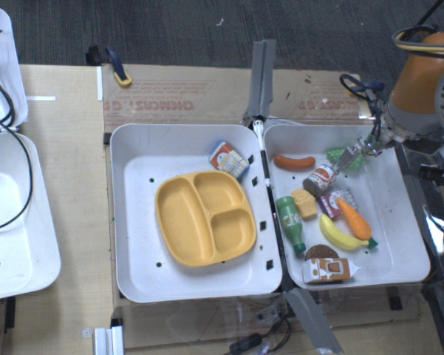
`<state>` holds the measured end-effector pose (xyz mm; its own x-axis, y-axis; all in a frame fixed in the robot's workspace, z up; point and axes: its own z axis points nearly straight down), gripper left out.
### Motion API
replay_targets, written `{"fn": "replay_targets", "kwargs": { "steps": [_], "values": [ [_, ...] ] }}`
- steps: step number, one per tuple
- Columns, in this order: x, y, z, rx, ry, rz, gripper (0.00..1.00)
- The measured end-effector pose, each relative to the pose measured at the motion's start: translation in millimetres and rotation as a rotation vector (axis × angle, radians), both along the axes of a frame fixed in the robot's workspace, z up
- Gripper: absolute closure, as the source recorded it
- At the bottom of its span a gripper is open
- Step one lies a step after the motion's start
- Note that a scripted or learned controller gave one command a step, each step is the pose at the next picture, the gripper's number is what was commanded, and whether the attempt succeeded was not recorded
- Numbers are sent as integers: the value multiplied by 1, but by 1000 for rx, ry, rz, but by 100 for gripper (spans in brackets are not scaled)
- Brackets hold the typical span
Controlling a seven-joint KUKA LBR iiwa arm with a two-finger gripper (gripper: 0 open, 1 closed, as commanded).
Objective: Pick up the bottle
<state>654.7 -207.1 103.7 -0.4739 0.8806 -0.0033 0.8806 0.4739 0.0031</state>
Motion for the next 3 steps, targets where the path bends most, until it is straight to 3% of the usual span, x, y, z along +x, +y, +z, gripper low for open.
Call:
{"fn": "replay_targets", "kwargs": {
  "steps": [1, 3],
  "values": [
    [0, -16, 106, -1, 0, -148, 0],
    [-3, -14, 60, 0, 3, 60, 0]
  ]
}}
